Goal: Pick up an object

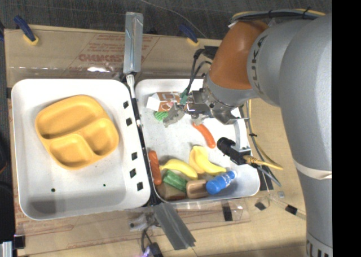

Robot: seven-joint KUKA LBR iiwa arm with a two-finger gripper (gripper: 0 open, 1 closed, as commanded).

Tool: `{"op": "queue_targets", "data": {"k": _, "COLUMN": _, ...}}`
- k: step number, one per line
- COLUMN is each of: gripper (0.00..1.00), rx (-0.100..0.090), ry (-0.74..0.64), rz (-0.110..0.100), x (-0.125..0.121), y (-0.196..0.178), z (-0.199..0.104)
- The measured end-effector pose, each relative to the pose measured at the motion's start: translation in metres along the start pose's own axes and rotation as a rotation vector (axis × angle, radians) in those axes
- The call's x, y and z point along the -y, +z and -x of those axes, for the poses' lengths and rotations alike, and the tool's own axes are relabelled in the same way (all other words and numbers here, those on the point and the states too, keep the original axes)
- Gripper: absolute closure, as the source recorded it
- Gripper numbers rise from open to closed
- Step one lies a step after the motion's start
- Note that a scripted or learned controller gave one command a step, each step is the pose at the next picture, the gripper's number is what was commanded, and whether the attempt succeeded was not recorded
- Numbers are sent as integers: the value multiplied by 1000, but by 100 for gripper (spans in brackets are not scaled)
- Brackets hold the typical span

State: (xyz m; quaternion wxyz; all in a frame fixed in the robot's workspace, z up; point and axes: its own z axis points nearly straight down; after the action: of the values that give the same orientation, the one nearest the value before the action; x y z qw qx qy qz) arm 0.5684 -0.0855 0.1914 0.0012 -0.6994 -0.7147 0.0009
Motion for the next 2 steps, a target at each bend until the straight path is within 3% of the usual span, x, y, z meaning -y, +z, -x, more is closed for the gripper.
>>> {"op": "queue_targets", "data": {"k": 1, "gripper": 0, "rx": 1, "ry": -26, "rz": -4, "x": 50, "y": 62, "z": 80}}
{"op": "queue_targets", "data": {"k": 2, "gripper": 0, "rx": 0, "ry": 267, "rz": 1, "x": 16, "y": 100, "z": 64}}
